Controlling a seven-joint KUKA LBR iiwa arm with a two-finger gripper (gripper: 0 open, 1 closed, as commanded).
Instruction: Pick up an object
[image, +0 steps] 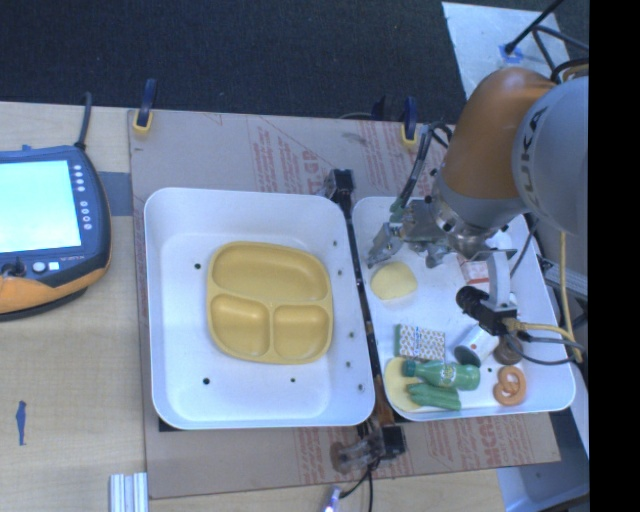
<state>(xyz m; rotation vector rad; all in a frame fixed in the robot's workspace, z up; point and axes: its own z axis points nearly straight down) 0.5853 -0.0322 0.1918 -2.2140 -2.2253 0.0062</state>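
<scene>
Over the right bin, gripper hangs just beside a yellow lump.

Arm hides right bin's far corner; pincer fingers indistinct.

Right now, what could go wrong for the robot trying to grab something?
Two things might go wrong. The robot's hand hangs near the bin wall, just above the round yellow piece, so it could bump the wall or just nudge the piece away. Also, the green bottle, patterned packet and pretzel crowd one corner, so a grab there might catch two things.
</scene>
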